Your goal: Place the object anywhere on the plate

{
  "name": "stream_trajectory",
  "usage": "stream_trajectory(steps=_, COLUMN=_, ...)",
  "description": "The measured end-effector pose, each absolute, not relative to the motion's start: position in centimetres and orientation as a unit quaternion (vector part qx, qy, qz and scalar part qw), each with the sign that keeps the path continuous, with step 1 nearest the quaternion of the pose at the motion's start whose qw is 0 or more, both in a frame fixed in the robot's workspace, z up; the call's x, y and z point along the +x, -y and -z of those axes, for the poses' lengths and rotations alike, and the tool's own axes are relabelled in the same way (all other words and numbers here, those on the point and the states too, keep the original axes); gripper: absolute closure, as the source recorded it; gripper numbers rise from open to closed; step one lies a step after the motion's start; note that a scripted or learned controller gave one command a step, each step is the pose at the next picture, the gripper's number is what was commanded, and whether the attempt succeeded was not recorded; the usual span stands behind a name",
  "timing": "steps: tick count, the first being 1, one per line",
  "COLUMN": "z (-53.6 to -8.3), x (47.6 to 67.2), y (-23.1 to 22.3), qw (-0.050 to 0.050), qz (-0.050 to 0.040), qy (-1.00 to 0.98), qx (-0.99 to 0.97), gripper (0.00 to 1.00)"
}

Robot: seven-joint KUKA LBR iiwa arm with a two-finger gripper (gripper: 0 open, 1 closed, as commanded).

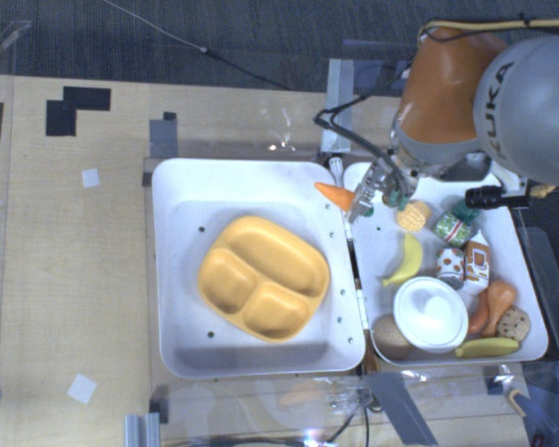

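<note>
Seen from the camera above, two white bins are set side by side on the pale wooden surface (65,277). In the left bin (177,203) a yellow divided plate (263,276) is laid near the middle, its compartments bare.

Over the rim between the bins, the jaws (373,194) are held low, and an orange carrot (334,195) is seen at their tip, its point jutting over the left bin's upper right corner. Whether the carrot is truly pinched cannot be told; the fingers are blurred against the wrist.

On the grey arm (531,110), the letters "KUKA" are read in part along the rounded housing, beside the orange band (447,87).

The right bin (531,343) is crowded: a corn piece (413,217), a yellow banana (405,261), a green-labelled can (455,226) whose print is too small to read, a small carton (466,264) with illegible markings, a white bowl (430,312), a drumstick (492,305), a cookie (513,324), a second banana (487,347) and a brown potato-like lump (391,335).
</note>
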State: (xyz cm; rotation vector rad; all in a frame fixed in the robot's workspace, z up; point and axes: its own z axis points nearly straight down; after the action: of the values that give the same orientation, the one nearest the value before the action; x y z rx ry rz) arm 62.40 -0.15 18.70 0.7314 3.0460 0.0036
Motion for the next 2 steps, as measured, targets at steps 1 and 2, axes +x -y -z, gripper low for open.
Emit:
stream_trajectory(steps=1, z=-18.6, x=55.3, y=-8.4, qw=0.002, qz=-0.0026, qy=-0.975, qx=0.224, gripper=1.00)
stream_trajectory(steps=2, z=-12.6, x=54.4, y=-15.3, qw=0.004, qz=-0.0032, qy=-0.958, qx=0.288, gripper=1.00)
